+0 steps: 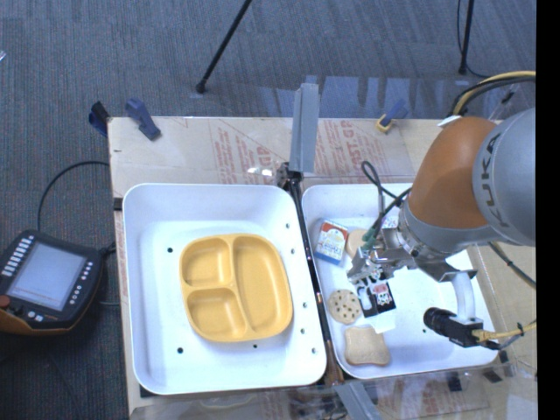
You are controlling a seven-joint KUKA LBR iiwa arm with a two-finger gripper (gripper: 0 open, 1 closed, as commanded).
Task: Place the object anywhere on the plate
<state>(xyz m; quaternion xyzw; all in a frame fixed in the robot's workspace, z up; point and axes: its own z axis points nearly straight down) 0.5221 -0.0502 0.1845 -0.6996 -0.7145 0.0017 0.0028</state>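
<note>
Gripper (372, 269) low in the right bin (420, 348), right of the yellow plate (234, 285); finger spread impossible to tell. Cookie (344, 305), toast (367, 346), carton (332, 241) just beside it.

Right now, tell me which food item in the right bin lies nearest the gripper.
The round cookie, just below-left of the gripper. The toast slice lies farther toward the bin's near edge.
</note>
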